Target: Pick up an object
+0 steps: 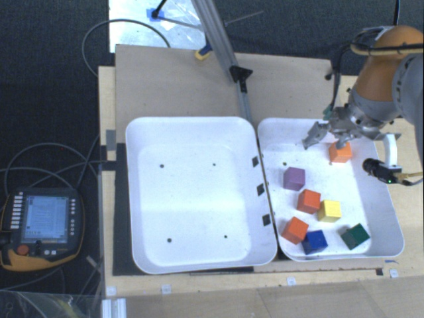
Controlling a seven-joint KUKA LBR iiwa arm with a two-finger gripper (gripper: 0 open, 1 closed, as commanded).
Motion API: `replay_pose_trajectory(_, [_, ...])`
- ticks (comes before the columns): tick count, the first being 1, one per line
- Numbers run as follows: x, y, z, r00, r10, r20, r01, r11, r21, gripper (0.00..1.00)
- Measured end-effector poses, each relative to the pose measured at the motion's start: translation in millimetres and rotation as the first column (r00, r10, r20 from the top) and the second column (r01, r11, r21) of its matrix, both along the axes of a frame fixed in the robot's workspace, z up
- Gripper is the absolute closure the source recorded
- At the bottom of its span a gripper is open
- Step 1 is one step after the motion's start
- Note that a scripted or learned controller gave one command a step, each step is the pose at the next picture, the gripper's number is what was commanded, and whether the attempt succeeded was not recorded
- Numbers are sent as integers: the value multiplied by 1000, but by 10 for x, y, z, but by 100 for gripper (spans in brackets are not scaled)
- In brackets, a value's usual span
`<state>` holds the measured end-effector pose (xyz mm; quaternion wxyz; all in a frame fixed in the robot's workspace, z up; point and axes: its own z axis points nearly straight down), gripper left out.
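The grey arm (391,78) with its orange band is reaching in from the right side and is hanging over the upper part of the right bin (383,197). Its end effector (331,136) is pointing down and to the left, and the two fingers are standing spread apart, so it is open. One finger (314,136) is sticking out to the left over the white floor of the bin. Nothing is sitting between the fingers.

Just below the end effector, a small orange cube (340,152) is lying on the floor of the right bin. It is very near to the fingers, but I cannot tell if one of them is touching it.

The other blocks are lying lower in the same bin. A purple cube (295,178) is resting alone near the middle. Under it, an orange-red cube (309,201) and a yellow cube (330,210) are sitting just beside each other and seem to be touching. Nearer to the front edge, a second orange cube (295,229) is lying just beside a blue cube (315,241). A dark green cube (356,236) is sitting apart from them, toward the right corner.

The left bin (136,197) is standing beside the right one on the worktop (179,78), and their rims are meeting in the middle. A metal pole (215,28) is crossing the worktop at a slant from above. On the floor at the left, a control pendant (41,227) with a screen is lying with its cables.
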<state>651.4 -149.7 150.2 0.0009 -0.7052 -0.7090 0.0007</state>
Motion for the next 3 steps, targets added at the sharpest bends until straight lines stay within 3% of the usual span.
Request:
replay_pose_trajectory(1, [34, -34, -606, 1000, -1, 0, 1, 1000, -1, 0])
replay_pose_trajectory(2, [44, -35, -586, 1000, 0, 4, 0, 1000, -1, 0])
replay_pose_trajectory(3, [58, -38, -465, 1000, 3, 8, -3, 1000, -2, 100])
